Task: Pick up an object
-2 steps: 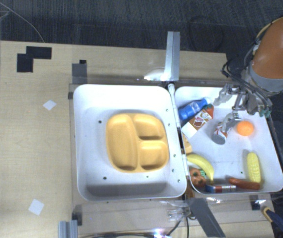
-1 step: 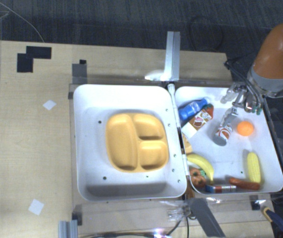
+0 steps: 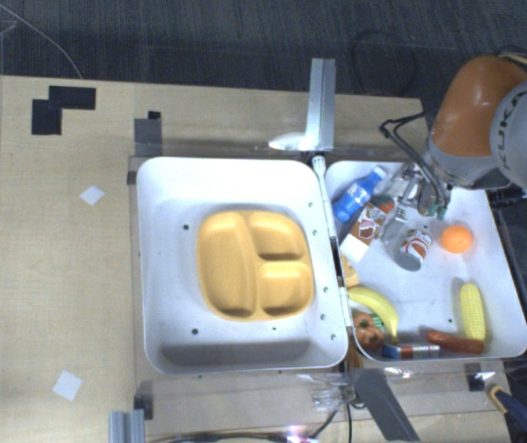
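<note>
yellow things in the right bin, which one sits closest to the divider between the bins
The banana: it lies at the right bin's left side beside the divider, while the corn cob lies near the bin's right wall.

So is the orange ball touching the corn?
Apart. The camera view shows bare white bin floor between the orange ball and the corn cob.
</note>
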`<state>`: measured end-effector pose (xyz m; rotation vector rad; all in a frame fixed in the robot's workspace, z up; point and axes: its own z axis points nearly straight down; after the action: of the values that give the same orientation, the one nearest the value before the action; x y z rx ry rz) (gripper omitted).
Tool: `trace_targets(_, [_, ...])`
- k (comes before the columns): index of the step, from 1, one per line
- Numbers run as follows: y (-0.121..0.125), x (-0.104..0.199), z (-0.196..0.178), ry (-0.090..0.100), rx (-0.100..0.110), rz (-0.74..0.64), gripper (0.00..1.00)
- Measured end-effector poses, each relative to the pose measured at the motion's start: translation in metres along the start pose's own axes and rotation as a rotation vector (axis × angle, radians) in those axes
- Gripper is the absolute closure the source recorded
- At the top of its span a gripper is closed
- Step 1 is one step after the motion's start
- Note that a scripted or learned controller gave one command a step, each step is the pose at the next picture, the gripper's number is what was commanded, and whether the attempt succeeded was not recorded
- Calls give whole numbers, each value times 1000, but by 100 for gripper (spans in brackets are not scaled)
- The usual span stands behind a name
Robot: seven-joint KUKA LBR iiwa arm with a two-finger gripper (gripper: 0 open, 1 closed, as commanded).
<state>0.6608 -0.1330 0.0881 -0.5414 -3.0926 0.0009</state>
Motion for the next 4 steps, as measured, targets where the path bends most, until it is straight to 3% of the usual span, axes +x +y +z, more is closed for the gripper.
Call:
trace_targets(1, [27, 10, -1, -1, 8, 164, 0])
trace_targets(2, [-25, -9, 0, 4, -4, 392, 0])
trace_targets(3, [-63, -4, -10, -10, -5, 523, 0])
trace_targets(4, [-82, 14, -12, -7, -5, 837, 0])
